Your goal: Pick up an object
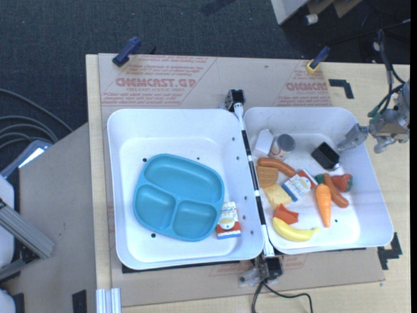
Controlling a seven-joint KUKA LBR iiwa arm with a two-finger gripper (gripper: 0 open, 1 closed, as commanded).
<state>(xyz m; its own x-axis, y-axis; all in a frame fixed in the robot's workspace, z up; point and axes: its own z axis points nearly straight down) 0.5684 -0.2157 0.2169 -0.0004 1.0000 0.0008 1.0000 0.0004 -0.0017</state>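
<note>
- Roughly: gripper (357, 137) sat at upper right of right bin (371, 230), just inside rim, arm entering from right edge.
- Fingers too blurred and small to read; cannot tell whether released or clenched; nothing seen between them.
- Nearest candidate: black block (325, 155), just left and slightly below claw, long axis diagonal, apart from wall.
- Further down-left: carrot (324, 205) lying near vertical, banana (292, 231) along front, sausage (276, 165) near divider.
- Clutter packed mid-bin; open floor only around block and far corner.
- Left bin (124, 142) held blue tray (177, 196) and small carton (228, 218), well apart from claw.
</note>
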